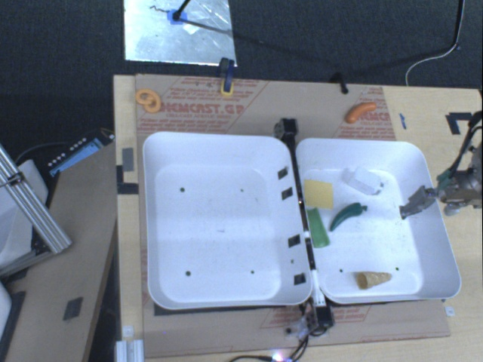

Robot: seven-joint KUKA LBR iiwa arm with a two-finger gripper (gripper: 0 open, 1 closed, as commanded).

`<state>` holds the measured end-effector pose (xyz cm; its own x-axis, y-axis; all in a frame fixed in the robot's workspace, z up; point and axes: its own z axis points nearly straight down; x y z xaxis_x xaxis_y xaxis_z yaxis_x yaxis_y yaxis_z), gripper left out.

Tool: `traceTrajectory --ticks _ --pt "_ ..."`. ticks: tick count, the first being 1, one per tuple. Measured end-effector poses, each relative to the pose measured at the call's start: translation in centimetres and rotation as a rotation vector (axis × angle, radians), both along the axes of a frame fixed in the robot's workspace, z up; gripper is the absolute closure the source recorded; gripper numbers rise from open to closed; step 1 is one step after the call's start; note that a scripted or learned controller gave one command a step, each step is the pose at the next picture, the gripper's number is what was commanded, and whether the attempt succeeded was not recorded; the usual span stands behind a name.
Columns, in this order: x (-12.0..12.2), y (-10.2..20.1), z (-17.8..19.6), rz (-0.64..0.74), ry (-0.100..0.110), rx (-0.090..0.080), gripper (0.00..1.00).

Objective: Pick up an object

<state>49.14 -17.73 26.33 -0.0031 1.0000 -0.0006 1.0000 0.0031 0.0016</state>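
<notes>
The end effector [413, 205] sits at the right bin's [445, 266] right rim, above the bin floor, with nothing between its fingers — whether they stand apart or together I cannot tell. The candidates all lie in this bin: a yellow block [318, 194], a green pepper [347, 215], a green stick [318, 228] beside the divider, a white piece [365, 179] and a tan wedge [373, 279]. The pepper looks the best choice — nearest and clear of the walls. Centre over it, then descend straight.
</notes>
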Motion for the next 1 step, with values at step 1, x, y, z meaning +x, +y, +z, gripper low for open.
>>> traceTrajectory --ticks 1 --pt "4.63 9.22 -17.19 0.010 0.009 0.006 0.00"
